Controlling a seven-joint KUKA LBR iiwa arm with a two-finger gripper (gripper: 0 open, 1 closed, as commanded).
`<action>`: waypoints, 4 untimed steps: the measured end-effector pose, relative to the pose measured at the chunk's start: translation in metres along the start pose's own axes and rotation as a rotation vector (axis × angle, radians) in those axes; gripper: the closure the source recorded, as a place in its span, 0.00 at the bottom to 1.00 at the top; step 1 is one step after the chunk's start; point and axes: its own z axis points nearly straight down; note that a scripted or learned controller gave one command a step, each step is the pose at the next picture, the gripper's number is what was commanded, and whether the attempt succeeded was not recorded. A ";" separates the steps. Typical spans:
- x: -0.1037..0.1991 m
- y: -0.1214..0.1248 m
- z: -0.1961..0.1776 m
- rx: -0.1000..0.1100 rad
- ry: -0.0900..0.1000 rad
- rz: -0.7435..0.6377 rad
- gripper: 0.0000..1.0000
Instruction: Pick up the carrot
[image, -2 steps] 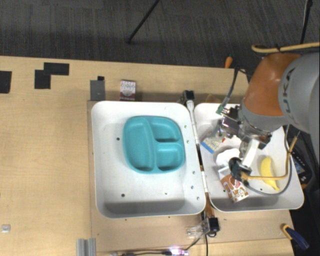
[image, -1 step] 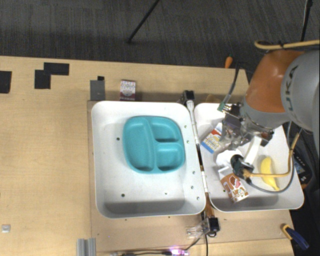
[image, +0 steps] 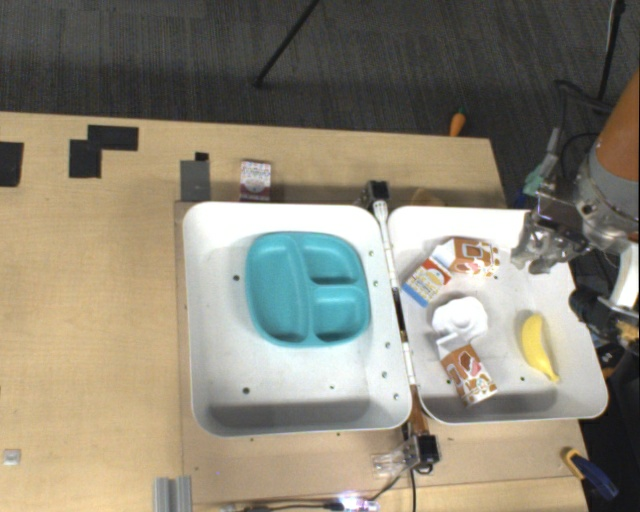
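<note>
Starting at the left, the wooden bench (image: 90, 300) carries black rectangular patches (image: 100, 150) near its far edge. A small printed box (image: 256, 180) stands just behind the left bin (image: 215, 400); its printing is too small to read. The left bin holds a teal divided plate (image: 305, 300), lying flat near the centre.

The right bin (image: 560, 400) adjoins the left bin. From its left side it contains:
- a blue-and-white carton (image: 425, 282), touching a brown-and-white carton (image: 470, 258) behind it;
- a white object (image: 460, 318), just in front of those two cartons;
- a second brown-and-white carton (image: 470, 372), lying tilted near the front wall;
- a banana (image: 538, 346), well apart from the cartons, toward the right wall.

No carton label is legible.

A small orange object (image: 457, 123) lies at the bench's far edge, outside both bins; whether it is the carrot cannot be determined.

The gripper (image: 540, 250) sits over the right bin's far right corner, above the banana in the view. Its state cannot be determined.
</note>
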 end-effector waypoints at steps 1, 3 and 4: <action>-0.074 -0.004 0.059 0.015 -0.006 -0.006 1.00; -0.128 0.013 0.127 0.018 -0.005 0.429 1.00; -0.122 0.012 0.124 0.012 -0.005 0.556 1.00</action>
